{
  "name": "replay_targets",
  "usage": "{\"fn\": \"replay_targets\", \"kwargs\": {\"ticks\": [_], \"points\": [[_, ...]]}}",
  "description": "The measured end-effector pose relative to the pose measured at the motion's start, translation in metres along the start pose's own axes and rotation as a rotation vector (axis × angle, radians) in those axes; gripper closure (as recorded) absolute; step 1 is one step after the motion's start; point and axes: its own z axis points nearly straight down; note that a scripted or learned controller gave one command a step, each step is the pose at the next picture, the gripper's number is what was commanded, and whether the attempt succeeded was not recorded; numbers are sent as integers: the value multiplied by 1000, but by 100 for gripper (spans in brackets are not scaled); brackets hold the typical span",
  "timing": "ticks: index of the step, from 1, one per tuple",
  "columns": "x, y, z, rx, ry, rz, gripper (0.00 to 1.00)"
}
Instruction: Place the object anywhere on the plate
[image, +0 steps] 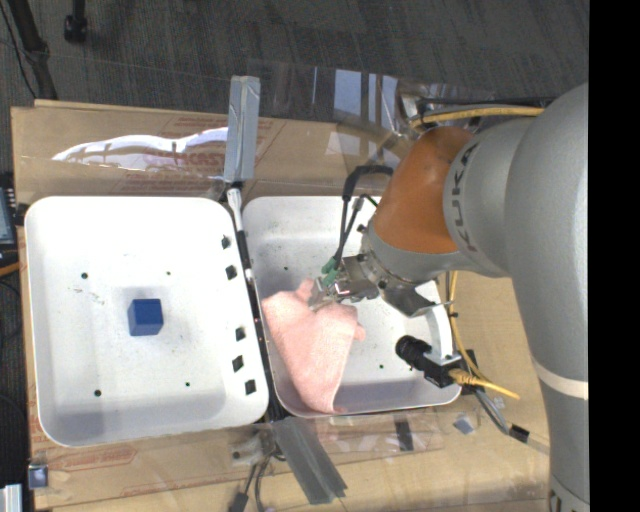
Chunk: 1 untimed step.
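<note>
One gripper (330, 290) sits at the pink cloth's (312, 345) upper edge; grip state cannot be determined. Risk: limp fabric slipping; small blue cube (146, 316) lies well apart.

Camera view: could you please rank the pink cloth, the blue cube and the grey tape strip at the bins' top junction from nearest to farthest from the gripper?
1. Pink cloth: in the right bin, directly at the gripper.
2. Grey tape strip: above the bins' junction, up and left of the gripper.
3. Blue cube: in the left bin, farthest left.
</note>
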Motion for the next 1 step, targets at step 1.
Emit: {"fn": "replay_targets", "kwargs": {"ticks": [1], "points": [[0,1,-41,-3,-2,-6,100]]}}
